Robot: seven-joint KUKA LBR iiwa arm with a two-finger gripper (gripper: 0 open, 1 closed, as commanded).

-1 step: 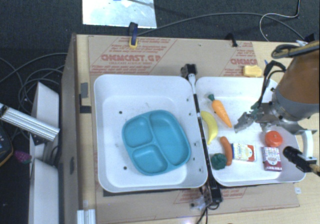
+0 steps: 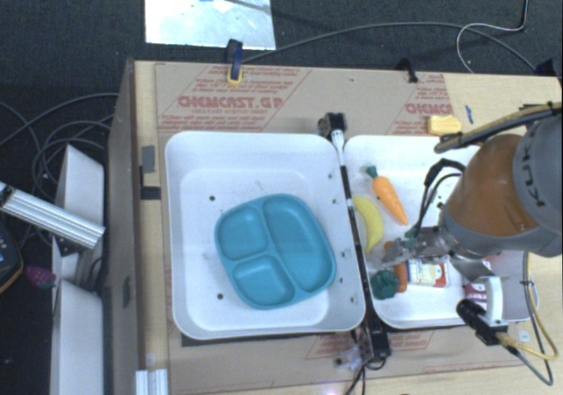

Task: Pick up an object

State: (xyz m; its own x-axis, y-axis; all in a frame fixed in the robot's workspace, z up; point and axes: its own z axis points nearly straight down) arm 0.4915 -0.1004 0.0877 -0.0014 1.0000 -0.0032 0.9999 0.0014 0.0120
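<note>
A: Right bin (image 2: 413,149) holds the pickings. Toy carrot (image 2: 388,197) lies toward the far side, orange with a green top, slanted. Yellow banana (image 2: 370,222) just beside it to the left, close along the wall between the two bins

B: And under the arm?

A: A dark green lump (image 2: 384,283) at the near-left corner, something small and orange-red (image 2: 401,275) touching it, then a white packet with red print (image 2: 427,274). Gripper (image 2: 413,248) hangs right above that cluster. Can't tell whether the jaws are apart or closed, nor whether anything sits between them; the wrist hides too much

B: How would those handle, you reckon?

A: Look like plastic play food, so my guess is light, stiff and a bit slick. Carrot and banana are rounded and could roll or squirt out of a pinch. Best grip across the thick middle, short axis. The packet is flat, harder to get under

B: Left bin (image 2: 255,149)?

A: Only a blue divided plate (image 2: 275,250), three compartments, lying flat and wide for two fingers
</note>
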